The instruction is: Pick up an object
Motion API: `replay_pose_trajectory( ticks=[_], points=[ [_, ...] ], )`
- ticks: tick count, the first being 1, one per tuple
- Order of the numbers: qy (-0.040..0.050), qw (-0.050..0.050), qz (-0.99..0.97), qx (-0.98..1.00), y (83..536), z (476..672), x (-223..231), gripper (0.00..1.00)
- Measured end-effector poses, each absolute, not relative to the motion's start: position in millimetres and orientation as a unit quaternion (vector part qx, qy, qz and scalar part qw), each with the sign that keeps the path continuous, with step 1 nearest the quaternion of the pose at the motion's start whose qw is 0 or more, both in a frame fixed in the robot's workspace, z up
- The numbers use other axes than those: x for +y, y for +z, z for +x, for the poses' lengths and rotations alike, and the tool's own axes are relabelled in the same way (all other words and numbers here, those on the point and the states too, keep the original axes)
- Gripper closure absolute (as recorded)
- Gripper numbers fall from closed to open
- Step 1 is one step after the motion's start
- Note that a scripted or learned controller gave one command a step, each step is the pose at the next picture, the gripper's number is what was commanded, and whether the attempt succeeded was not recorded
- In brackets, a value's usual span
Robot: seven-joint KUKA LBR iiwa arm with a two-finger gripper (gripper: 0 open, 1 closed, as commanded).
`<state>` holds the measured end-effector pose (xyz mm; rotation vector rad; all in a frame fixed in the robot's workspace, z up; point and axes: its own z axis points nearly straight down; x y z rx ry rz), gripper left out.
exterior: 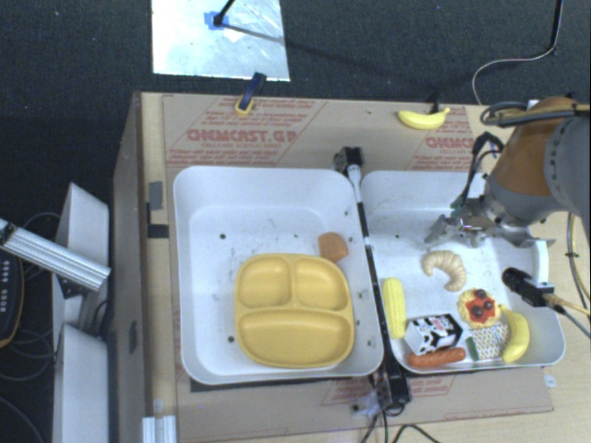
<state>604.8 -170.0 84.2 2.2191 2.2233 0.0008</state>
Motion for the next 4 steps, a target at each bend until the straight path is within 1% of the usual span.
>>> replay_pose_trajectory(
  ticks=[1,2,3,4],
  points=[
    [0.0003,0.001,0.707,0.708,84.3,570.2,-161.5,0.00],
    [-0.0002,0.001,0.707,0.707,84.3,505.6,-205.5,0.00],
    [0.0014,0.002,0.707,0.708,95.3,507.6,-204.9,1.00],
    [0.0007,0.000,0.707,0.707,116.6,487.0,-185.6,1.00]
  ],
)
